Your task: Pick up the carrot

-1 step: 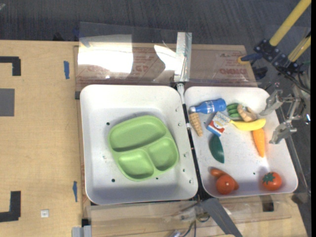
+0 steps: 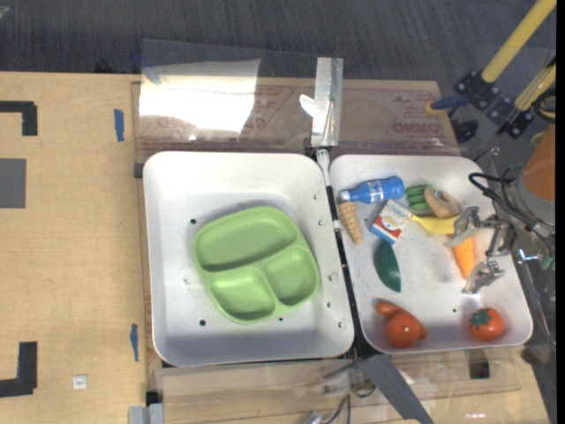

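Carrot [image 2: 463, 256], one, sits gripped between gripper [image 2: 477, 247] fingers, near two tomatoes [image 2: 403, 328] in right bin [image 2: 521, 325].

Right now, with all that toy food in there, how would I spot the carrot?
Look in the right-hand white bin, toward its right side where the grey arm's gripper reaches in. The carrot lies right beside it, below the banana. It is a plain orange wedge, unlike the round red tomatoes with green tops.
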Tool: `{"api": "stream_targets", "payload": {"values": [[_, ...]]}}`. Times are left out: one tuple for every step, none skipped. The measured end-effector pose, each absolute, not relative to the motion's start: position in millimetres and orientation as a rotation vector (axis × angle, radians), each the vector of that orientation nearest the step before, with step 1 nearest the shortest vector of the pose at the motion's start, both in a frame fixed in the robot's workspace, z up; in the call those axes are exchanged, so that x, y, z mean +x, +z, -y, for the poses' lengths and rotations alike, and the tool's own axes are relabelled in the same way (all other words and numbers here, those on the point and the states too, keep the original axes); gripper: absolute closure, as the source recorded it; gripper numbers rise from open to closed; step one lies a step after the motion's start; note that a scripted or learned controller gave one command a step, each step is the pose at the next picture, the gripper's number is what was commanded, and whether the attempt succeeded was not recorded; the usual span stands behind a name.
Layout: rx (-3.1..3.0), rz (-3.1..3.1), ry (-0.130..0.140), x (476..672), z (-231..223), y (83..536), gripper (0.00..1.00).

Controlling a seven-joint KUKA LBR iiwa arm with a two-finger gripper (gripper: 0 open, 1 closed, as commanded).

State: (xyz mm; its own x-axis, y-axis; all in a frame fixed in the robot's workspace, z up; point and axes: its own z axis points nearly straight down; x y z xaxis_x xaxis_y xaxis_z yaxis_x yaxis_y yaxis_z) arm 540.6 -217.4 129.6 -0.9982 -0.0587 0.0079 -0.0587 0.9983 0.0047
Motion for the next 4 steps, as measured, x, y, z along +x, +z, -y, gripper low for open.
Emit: {"api": "stream_targets", "payload": {"values": [[0.278, 3.137, 0.003, 541.7, 198, 96, 0.00], [0.283, 3.145, 0.006, 544.3, 197, 107, 1.00], [0.177, 3.156, 0.009, 508.2, 184, 91, 1.00], [0.244, 3.145, 0.000, 496.9, 109, 153, 1.00]]}}
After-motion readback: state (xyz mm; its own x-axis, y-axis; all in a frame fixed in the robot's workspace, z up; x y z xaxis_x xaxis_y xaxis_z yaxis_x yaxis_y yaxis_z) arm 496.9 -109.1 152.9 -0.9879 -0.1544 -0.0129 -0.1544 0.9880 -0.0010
